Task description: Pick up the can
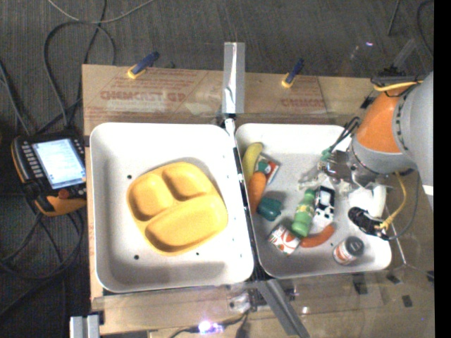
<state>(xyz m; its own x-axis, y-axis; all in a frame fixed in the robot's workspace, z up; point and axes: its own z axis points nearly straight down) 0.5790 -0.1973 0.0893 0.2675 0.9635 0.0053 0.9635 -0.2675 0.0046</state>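
While the can [285,239] lies tipped beside the green bottle [304,215] | gripper [325,178] finger state: cannot tell | you should approach clear of the bottle.

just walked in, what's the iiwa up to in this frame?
It is going for a can. The end effector hangs over the right bin, above the clutter, holding nothing I can see. A can lies on its side near the front, beside a green bottle. The yellow tray sits in the left bin.
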